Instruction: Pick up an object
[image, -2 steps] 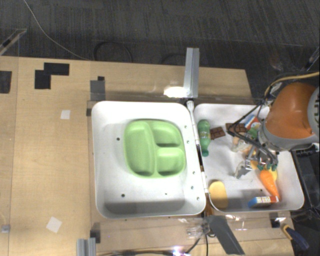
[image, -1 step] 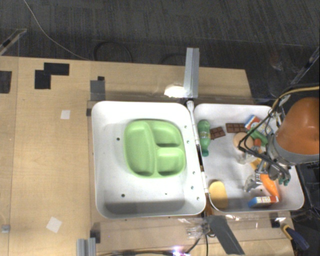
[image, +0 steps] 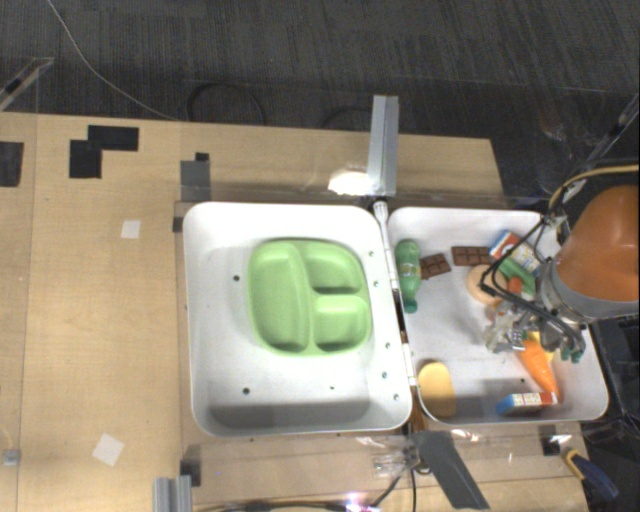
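The left white bin (image: 215, 400) contains a light green moulded plastic tray with three compartments (image: 308, 296), lying flat near the bin centre. It appears light and stiff, but broad and low, so it offers little for a two-finger grasp other than a raised rim.

The right white bin (image: 470, 400) contains the smaller items. A green plastic bottle (image: 407, 266) lies on its side just beside the dividing wall; it is probably light, rigid and smooth, and apt to roll, so a grasp across the middle of the body is advised. Two small brown rectangular blocks (image: 452, 260) lie near it. A yellow rounded object (image: 436, 384) rests at the front wall. A tan ring-shaped object (image: 484, 288) lies further right, and a small blue-and-white box (image: 524, 402) lies at the front right corner.

The gripper (image: 520, 328) hangs over the right side of this bin. An orange carrot-shaped toy (image: 541, 367) lies just beside and below it, and probably handles as light, stiff and tapered. Cables and clutter obscure the fingertips: their opening cannot be determined, nor whether anything lies between them.
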